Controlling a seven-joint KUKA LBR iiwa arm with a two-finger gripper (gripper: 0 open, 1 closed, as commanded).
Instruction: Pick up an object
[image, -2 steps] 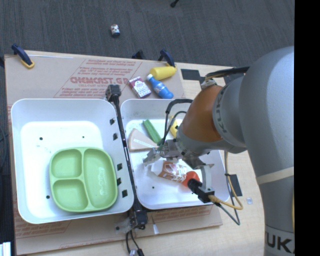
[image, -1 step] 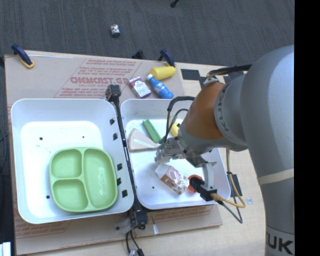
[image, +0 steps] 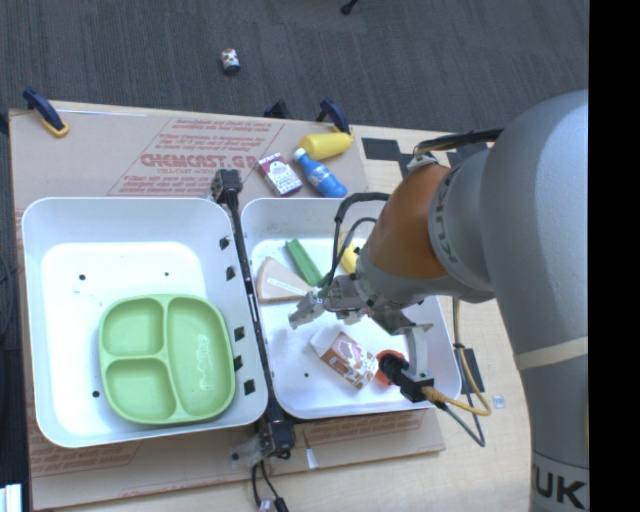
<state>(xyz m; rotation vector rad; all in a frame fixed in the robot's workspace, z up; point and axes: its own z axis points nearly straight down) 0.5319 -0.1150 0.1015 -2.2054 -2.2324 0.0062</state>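
My gripper (image: 322, 305) hangs low inside the right bin (image: 440, 352), just below and right of a tan wedge-shaped piece (image: 277, 279). A green stick (image: 302, 260) lies behind the wedge, and a bit of a yellow thing (image: 349, 259) peeks out beside the wrist. A brown and white packet (image: 344, 360) lies in front of the gripper, with a small red object (image: 390, 358) to its right. The arm's orange band (image: 410, 225) and grey body cover the bin's right part. Nothing shows in the gripper's hold.
The left bin (image: 60, 240) holds a light green divided plate (image: 165, 358). Behind the bins, on the cardboard, lie a yellow bottle (image: 326, 145), a blue bottle (image: 320, 175) and a small box (image: 280, 175). A black and yellow cable (image: 450, 400) runs over the right bin's front corner.
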